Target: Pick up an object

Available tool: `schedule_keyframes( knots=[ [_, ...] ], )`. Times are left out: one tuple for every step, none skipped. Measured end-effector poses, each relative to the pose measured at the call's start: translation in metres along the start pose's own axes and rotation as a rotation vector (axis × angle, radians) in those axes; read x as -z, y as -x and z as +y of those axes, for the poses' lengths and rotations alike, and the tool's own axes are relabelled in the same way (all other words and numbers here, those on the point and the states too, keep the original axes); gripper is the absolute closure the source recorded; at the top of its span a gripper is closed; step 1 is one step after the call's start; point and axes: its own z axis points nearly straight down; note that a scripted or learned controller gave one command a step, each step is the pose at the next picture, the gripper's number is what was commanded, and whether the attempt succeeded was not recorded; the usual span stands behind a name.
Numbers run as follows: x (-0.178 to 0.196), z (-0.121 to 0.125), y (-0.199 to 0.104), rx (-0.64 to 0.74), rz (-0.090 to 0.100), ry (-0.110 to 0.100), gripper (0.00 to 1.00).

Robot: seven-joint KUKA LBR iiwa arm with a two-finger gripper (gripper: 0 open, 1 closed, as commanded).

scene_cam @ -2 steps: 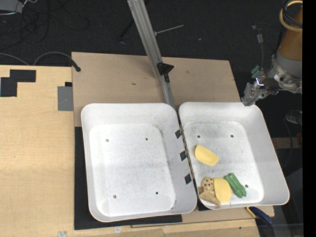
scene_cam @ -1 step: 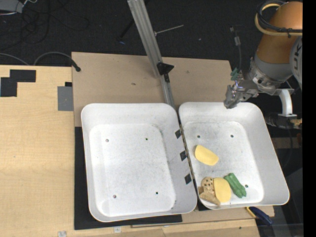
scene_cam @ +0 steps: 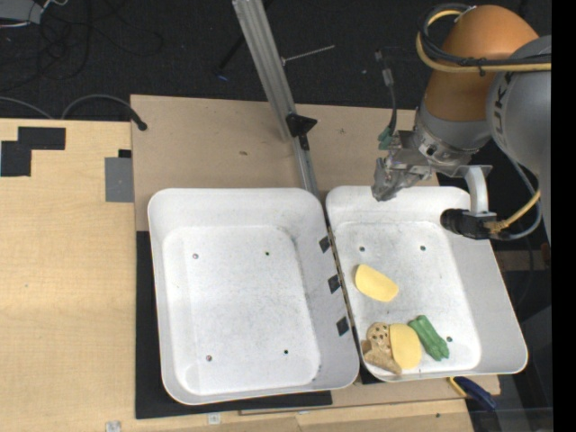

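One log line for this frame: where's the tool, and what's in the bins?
tool: above right bin's far rim | right bin: yellow piece, yellow-tan cluster, green piece | nothing seen held

- Setting: robotics lab bench.
- Fixtures: two shallow white bins [scene_cam: 238, 295] side by side on a wooden benchtop [scene_cam: 63, 268]; slanted aluminium rail [scene_cam: 270, 70].
- Equipment: grey KUKA arm [scene_cam: 477, 70] with orange band.
- Surroundings: loose cables [scene_cam: 36, 7] on dark floor.
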Motion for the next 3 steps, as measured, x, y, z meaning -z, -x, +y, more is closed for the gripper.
schedule_keyframes(
  knots=[
    [-0.012,-0.003,-0.055,0.0,0.0,-0.001,1.0],
    [-0.02,-0.003,-0.102,-0.002,-0.001,-0.002,1.0],
    [-0.026,0.004,-0.157,-0.001,-0.002,0.002,1.0]
  ],
)
